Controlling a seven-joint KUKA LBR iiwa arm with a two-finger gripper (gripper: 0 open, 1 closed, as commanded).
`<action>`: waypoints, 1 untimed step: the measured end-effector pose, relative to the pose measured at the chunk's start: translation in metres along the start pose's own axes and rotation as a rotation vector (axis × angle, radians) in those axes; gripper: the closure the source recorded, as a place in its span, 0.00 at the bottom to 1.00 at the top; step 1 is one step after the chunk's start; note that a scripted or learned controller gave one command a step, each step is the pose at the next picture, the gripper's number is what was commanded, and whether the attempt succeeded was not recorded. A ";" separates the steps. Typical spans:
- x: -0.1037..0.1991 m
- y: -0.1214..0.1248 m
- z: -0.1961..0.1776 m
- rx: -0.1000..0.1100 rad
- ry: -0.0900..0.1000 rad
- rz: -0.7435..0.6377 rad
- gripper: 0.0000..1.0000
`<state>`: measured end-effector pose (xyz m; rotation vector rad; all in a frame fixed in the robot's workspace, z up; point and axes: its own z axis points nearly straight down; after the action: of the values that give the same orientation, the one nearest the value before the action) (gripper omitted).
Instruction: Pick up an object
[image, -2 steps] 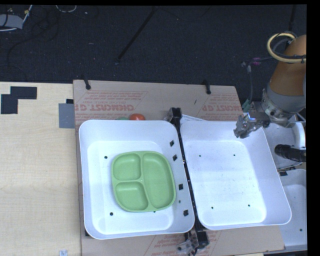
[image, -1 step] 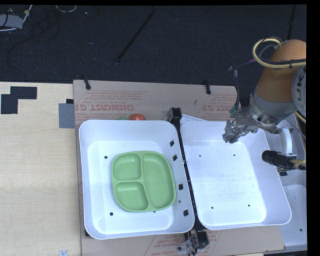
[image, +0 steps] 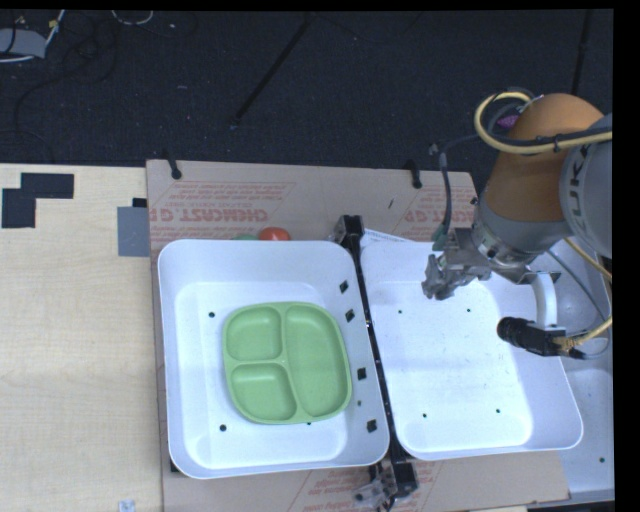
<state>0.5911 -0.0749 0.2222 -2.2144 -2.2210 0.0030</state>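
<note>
Green plate lies in left bin, well apart from fingers; their opening unclear.

My gripper hangs over the upper left part of the right bin. A green divided plate lies flat in the left bin, well apart from me.
</note>
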 end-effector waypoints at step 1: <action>0.053 -0.013 0.011 0.001 0.000 -0.001 1.00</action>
<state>0.5780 -0.0214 0.2119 -2.2124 -2.2215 0.0044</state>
